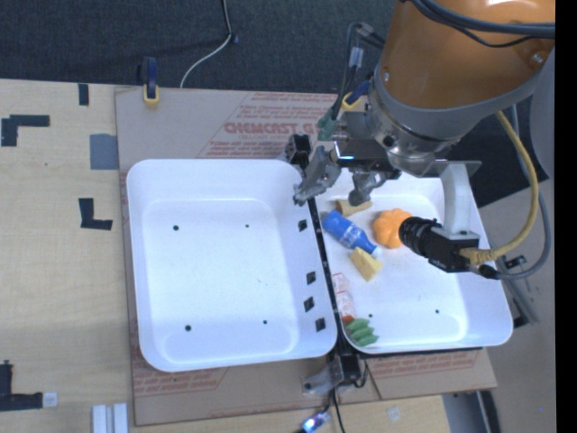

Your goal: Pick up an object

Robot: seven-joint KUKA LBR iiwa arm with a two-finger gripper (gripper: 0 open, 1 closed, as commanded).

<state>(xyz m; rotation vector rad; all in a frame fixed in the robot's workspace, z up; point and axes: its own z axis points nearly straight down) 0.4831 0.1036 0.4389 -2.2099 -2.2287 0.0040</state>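
The gripper (pixel 338 186) hangs over the rear of the right bin (pixel 491 327), close to the line where the two bins meet. Its fingers (pixel 311 184) are spread well apart and nothing sits between them. One finger stands above the shared rim and the other above the bin floor. All the objects lie in the right bin, in the half nearest the left bin (pixel 135 242). A blue bottle (pixel 348 231) lies tilted on its side just in front of the gripper. A small tan piece (pixel 354 207) lies at the rear end of the bottle, beneath the inner finger. An orange object (pixel 388 228), rounded, rests just beside the bottle on the side away from the shared rim. A tan block (pixel 366 263) lies at the front end of the bottle; whether the two touch cannot be determined. A pale packet (pixel 340 287) with red print lies along the shared wall. A green item (pixel 361 333) sits in the front corner by that wall. Both bins rest on a cardboard sheet (pixel 252 124).
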